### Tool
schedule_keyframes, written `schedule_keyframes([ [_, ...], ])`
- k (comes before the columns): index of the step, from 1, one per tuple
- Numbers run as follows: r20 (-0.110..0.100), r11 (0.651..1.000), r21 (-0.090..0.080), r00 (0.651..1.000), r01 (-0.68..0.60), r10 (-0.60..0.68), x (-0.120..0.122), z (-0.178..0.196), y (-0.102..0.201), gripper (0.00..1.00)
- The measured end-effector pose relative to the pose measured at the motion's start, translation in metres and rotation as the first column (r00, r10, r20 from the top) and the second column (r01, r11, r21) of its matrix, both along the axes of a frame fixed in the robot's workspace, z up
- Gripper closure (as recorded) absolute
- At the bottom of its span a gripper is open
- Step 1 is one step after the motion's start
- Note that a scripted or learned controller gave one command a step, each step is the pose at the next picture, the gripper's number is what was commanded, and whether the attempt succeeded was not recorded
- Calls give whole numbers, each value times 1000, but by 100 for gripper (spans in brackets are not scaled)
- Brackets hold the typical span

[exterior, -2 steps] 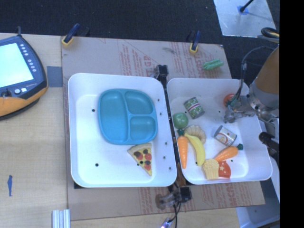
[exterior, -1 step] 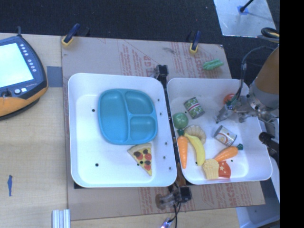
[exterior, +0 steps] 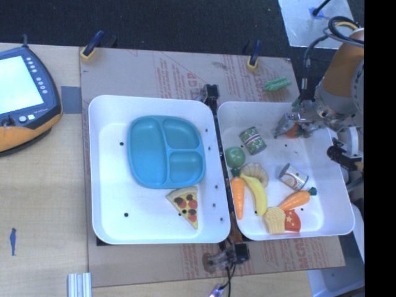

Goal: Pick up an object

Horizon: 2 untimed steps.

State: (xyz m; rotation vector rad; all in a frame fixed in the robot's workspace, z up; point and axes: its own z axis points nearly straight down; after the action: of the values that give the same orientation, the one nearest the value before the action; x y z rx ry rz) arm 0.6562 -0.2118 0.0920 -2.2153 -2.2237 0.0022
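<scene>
Light is bright and even from above, so the two white bins (exterior: 99, 166) nearly wash out and shadows stay faint and short. The tablet screen (exterior: 18, 85) at far left is blown to plain white. The picture is soft and grainy throughout, small toys blurring at their edges.

Orange-rimmed tablet pendant (exterior: 23, 98) at the bench's left edge, two yellow clamps (exterior: 90, 47) along the cardboard's far side.
</scene>
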Motion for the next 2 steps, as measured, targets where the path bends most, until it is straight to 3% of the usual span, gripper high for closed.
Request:
schedule_keyframes([
  [1,-2,1000,0,1000,-5,5,0,10,0,100],
  [2,1,1000,-1,1000,1,-1,-78,104,-1,100],
])
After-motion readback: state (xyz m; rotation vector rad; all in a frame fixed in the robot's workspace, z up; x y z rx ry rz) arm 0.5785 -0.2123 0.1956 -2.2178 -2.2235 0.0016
